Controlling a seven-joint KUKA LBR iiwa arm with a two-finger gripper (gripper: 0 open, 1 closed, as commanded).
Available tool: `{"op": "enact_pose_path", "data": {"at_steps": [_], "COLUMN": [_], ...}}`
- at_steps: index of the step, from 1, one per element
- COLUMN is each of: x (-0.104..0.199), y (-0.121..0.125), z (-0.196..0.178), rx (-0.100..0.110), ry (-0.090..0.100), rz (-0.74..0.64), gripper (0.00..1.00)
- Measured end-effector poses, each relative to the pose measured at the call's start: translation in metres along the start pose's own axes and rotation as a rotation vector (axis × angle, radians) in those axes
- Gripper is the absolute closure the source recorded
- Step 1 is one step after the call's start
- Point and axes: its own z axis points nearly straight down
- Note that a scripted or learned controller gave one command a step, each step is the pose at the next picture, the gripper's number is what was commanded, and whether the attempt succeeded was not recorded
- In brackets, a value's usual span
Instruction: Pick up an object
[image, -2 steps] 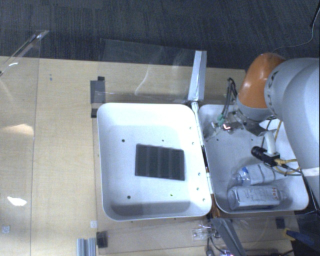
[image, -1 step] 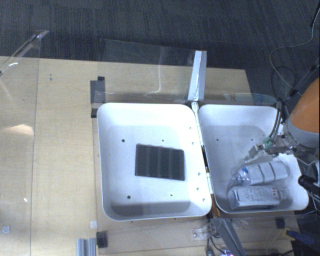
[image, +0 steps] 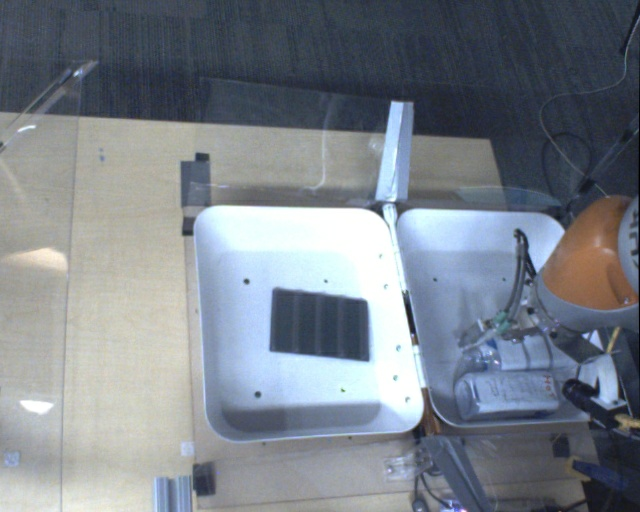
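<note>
A dark ribbed rectangular pad (image: 320, 324) lies flat in the middle of the left bin (image: 225, 300). In the right bin (image: 440, 260), a silvery clear-plastic packet (image: 505, 393) rests against the near wall. My gripper (image: 498, 335) reaches down into the right bin just above and behind that packet, with some clear crinkled material around its tip. The grey arm with its orange band (image: 590, 268) covers the bin's right side. Whether anything is gripped is hidden by glare and the wrist.
A cable (image: 522, 262) loops along the wrist. A grey post (image: 396, 150) stands behind the seam between the bins. A clear panel (image: 40, 250) covers the bench at left. Brackets and wires (image: 440, 480) sit below the right bin's near edge.
</note>
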Motion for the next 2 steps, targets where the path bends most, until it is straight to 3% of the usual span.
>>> {"op": "enact_pose_path", "data": {"at_steps": [1, 2], "x": [0.0118, 0.0088], "y": [0.0092, 0.0071], "z": [-0.0117, -0.0113], "rx": [-0.010, -0.007], "ry": [0.018, 0.015], "rz": [-0.015, -0.011], "gripper": [1.00, 0.00]}}
